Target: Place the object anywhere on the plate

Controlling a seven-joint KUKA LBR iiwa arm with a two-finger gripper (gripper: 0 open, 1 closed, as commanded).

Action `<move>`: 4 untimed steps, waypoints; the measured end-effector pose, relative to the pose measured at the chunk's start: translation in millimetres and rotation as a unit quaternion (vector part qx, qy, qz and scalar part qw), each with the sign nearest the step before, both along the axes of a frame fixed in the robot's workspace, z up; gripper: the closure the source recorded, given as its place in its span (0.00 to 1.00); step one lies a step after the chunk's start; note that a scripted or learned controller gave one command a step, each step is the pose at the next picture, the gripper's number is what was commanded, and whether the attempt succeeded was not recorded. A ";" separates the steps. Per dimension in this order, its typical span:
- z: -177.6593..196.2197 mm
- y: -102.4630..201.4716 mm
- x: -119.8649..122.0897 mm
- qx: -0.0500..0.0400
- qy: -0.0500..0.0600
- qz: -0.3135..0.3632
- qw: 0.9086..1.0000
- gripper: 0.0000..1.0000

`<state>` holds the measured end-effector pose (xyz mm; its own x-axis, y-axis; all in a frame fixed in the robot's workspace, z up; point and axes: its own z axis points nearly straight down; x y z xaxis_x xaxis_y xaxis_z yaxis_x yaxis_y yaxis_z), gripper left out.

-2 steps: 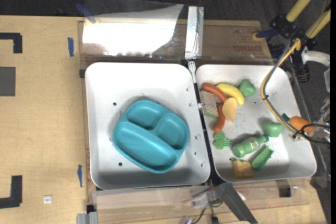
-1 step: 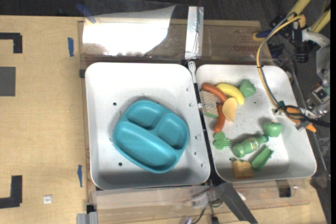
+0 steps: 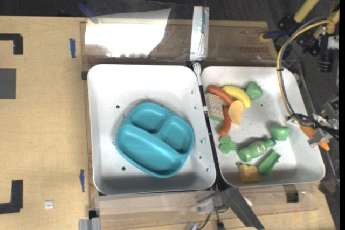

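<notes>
**Awaiting a pick: plate bare, toys in the right bin**

Listing by size. Left bin (image 3: 102,116): holds the teal plate (image 3: 155,138), three compartments, nothing on it. Right bin (image 3: 302,169): toy food clustered toward its left wall, including banana (image 3: 237,94), green bottle (image 3: 255,149) lying long axis left-right, orange carrot (image 3: 225,125). Gripper (image 3: 318,129): at the right bin's right rim, toys lying left of it; jaw state cannot be told, nothing seen held.

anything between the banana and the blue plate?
Camera view: the red sausage, then both bins' rims, lie between banana and blue plate.
</notes>
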<state>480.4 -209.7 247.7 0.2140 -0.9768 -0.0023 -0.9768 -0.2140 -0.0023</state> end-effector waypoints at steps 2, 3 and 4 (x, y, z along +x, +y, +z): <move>66.2 -5.4 6.5 0.000 -0.002 0.308 0.951 1.00; 92.5 -5.7 16.1 -0.001 -0.002 0.546 0.837 1.00; 42.9 -11.7 8.4 0.001 -0.002 0.547 0.837 1.00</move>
<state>488.8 -221.4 290.6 0.9804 -0.1968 -0.0017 -0.1968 -0.9804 -0.0062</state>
